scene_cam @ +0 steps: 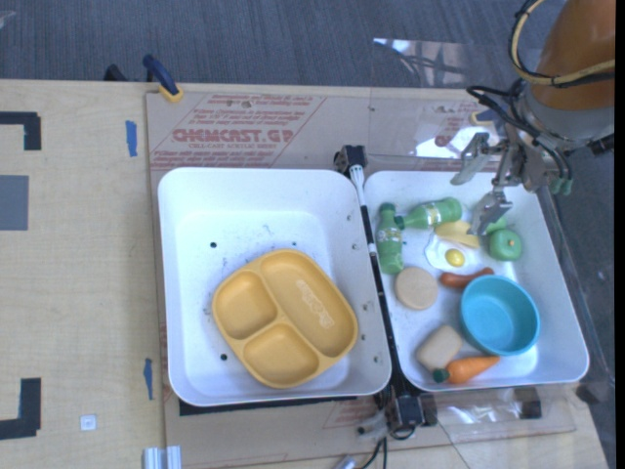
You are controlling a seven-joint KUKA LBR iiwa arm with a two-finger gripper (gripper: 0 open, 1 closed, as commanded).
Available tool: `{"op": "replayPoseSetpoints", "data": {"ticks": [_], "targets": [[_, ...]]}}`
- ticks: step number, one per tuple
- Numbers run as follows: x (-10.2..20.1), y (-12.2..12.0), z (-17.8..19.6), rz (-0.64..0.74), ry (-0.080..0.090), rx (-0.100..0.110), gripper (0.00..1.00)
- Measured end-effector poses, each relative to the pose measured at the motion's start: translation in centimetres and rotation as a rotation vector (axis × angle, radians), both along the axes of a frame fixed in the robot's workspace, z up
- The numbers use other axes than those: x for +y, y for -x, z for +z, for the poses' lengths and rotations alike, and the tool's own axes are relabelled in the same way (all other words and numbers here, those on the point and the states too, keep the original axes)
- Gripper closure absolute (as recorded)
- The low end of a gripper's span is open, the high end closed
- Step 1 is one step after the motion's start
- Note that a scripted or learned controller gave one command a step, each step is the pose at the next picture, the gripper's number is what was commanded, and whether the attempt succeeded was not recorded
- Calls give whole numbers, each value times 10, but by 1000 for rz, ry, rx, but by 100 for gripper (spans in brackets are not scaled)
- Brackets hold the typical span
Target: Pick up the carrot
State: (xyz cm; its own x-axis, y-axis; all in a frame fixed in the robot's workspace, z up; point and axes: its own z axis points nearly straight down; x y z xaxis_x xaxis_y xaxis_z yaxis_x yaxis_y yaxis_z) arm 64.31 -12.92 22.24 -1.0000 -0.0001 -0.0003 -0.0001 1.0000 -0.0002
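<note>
Small orange carrot [473,367] with green stub, lying flat beside blue bowl [499,316], jaws state unclear

— What lies beyond the surface [68,291]?
— Dark grey carpeted floor [244,18] along its far edge.
— And the surface itself?
— Pale wood, with a printed cardboard sheet [254,130], black tape marks [24,130], blue tape bits [131,137].

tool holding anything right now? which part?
Nothing visibly held. The tool hangs at the right bin's far end above the toy food; the carrot lies untouched at the near edge.
</note>
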Motion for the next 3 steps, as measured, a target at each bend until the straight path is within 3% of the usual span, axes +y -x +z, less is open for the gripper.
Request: {"op": "replayPoseSetpoints", "data": {"ticks": [1, 2, 3], "targets": [[-39, 55, -28, 112, -2, 4, 0], [-14, 113, -79, 573, -5, 4, 0], [-34, 146, -131, 623, -1, -4, 0]]}}
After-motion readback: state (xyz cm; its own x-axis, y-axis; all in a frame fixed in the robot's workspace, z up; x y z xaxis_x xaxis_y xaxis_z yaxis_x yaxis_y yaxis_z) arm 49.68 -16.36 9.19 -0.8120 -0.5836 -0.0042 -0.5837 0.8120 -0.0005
